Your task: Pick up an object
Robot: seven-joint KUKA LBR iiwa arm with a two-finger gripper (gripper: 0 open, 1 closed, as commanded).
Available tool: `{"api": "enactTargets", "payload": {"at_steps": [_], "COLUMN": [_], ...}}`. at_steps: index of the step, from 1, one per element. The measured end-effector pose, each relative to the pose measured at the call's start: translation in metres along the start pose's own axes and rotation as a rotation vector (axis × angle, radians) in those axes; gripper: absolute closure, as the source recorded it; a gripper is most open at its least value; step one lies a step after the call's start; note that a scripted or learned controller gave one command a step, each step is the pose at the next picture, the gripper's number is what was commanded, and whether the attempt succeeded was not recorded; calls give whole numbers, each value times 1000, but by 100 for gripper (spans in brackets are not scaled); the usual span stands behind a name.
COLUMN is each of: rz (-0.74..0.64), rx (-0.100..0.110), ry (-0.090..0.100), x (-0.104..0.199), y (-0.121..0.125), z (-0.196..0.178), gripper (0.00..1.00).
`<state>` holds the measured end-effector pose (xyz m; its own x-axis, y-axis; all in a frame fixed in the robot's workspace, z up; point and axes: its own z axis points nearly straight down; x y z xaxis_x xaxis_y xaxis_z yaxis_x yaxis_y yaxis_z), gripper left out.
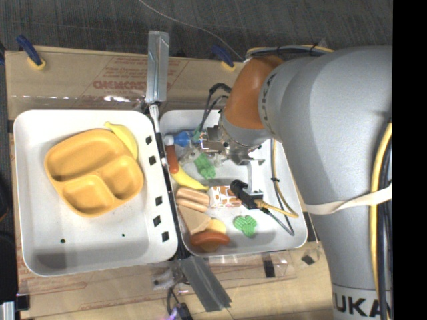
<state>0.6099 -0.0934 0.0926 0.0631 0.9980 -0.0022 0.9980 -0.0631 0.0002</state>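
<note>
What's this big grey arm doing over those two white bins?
The robot arm reaches into the right bin, its claw low among small toy foods: a banana, a green piece, a hot dog. Nothing looks lifted yet. The left bin holds a yellow divided plate.

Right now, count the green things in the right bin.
2. One green piece lies under the gripper near the bin's middle; another green piece sits near the front edge. The arm may hide more.
</note>
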Motion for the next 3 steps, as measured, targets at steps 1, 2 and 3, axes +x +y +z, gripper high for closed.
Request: {"api": "enactTargets", "payload": {"at_steps": [1,2,3], "rz": [-29,-254,-318], "rx": [0,1,2], "ry": [1,2,3], "x": [-56,-45,-6], "y": [-3,50,16], "z": [-49,-23,1], "gripper": [0,0,0]}}
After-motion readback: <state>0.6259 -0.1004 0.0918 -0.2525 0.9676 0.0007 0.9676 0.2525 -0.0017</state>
